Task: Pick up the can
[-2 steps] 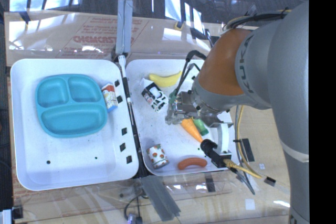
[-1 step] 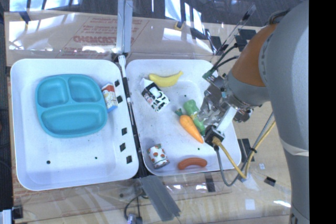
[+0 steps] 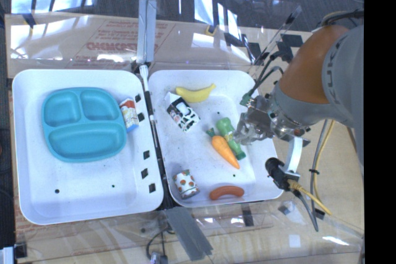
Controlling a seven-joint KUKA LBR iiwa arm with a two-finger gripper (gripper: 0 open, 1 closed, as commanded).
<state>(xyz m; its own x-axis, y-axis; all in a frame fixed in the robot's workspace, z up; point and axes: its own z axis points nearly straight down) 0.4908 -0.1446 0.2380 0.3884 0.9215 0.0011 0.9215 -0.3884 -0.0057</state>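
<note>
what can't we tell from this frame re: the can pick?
- Gripper: its tip sits over the green toy and carrot in the right bin; the wrist body covers the fingers, so the grasp state is unreadable.
- Can in the left bin: label too small to read.
- Arm: cut off by the camera view's right side.

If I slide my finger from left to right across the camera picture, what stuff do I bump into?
Blue plate → little can → cow-spotted carton → carrot → claw
</note>
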